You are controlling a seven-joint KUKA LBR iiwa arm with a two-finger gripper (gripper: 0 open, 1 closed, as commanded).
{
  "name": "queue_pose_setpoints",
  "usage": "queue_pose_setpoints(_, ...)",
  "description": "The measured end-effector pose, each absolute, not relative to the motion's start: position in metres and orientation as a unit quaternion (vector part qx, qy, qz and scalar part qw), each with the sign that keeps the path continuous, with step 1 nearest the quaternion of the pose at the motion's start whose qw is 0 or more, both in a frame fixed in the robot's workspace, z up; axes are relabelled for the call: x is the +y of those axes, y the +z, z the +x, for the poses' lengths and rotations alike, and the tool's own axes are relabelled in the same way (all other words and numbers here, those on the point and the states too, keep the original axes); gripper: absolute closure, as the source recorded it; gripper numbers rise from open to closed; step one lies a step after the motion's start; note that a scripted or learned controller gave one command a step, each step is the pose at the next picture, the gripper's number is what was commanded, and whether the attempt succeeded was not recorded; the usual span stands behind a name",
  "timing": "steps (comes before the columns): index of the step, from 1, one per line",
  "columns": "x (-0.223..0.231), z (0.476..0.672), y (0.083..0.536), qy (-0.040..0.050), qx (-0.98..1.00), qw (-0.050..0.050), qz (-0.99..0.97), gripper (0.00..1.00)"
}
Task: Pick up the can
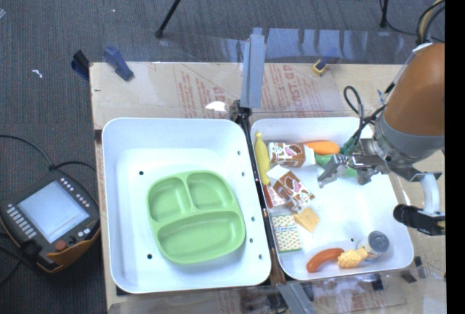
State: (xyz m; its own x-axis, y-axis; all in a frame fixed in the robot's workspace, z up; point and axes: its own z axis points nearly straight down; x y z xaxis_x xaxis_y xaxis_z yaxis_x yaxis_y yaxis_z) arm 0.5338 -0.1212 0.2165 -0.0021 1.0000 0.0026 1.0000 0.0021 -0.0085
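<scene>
The can [378,240] is small and grey with a bluish top. It sits near the front right corner of the right bin [378,207], beside a yellow corn cob [354,257]. My gripper [330,169] hangs over the bin's middle back, well behind and left of the can. Its fingers are spread open and point left, with nothing between them. A green object [352,171] lies partly hidden under the gripper.
The right bin also holds a banana [261,155], two brown cartons [286,153], a carrot [322,147], a cheese wedge [308,219], a small box [287,233] and a sausage [324,259]. A green divided plate [196,216] lies in the left bin [123,153].
</scene>
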Motion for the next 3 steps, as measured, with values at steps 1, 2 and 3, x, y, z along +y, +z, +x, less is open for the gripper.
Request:
queue_pose_setpoints(1,-0.115,0.542,0.238,0.0027,-0.572,0.003,-0.820,0.00)
queue_pose_setpoints(2,-0.169,0.481,0.084,0.0021,-0.529,0.003,-0.849,0.00)
queue_pose_setpoints(3,-0.170,0.567,0.083,0.0029,-0.485,0.004,-0.874,0.00)
